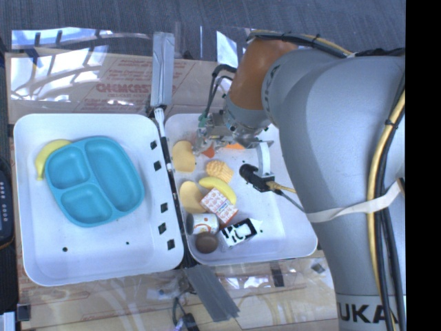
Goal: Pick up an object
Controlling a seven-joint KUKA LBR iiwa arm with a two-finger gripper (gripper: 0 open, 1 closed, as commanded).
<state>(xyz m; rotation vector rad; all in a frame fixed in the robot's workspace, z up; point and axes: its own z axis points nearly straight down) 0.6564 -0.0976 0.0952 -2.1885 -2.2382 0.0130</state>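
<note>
Roughly centre frame, upper end of right bin [293, 233]: orange piece [235, 145] lies just right of and touching-close under gripper [209, 138]. Corn [216, 167] just below it, pale round piece [182, 156] to lower left, banana [217, 189] lower, long axis running upper-left to lower-right. Gripper low over this cluster; grasp state cannot be told, nothing seen held. Likely move: short drop onto nearest piece. Left bin [41, 254] well apart, holding blue tray [93, 180].
</note>
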